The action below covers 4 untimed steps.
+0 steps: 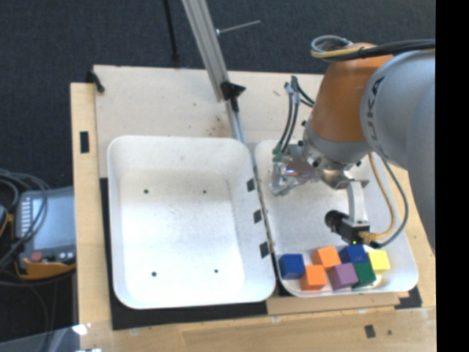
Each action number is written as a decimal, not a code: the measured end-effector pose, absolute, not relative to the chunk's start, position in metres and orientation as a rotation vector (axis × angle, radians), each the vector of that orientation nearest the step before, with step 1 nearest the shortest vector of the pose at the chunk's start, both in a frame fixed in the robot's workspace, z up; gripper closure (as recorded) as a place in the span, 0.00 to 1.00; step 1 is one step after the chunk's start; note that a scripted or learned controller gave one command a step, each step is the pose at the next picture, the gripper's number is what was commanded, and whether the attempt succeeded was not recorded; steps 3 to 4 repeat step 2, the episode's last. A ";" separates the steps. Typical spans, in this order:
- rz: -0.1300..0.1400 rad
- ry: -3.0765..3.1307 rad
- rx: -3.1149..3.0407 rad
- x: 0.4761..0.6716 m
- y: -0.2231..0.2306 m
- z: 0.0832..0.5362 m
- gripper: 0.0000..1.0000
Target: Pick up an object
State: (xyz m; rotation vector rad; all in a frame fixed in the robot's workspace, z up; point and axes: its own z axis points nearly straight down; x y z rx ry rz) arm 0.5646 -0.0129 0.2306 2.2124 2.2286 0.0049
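Blocks are lying clustered at the near end of the right bin (293, 218): blue block (292, 265), two orange blocks (314, 276), purple block (341, 275), green block (364, 273), yellow block (379, 260), all touching or just beside one another. Gripper (282, 182) is hanging over the bin's far part, well apart from the cluster; cannot tell its state, and nothing is showing in it. Judging: approach step. Next move is calling for travel toward the cluster, then descent onto one edge block.
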 end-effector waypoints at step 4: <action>0.006 2.230 2.212 0.611 0.085 0.245 1.00</action>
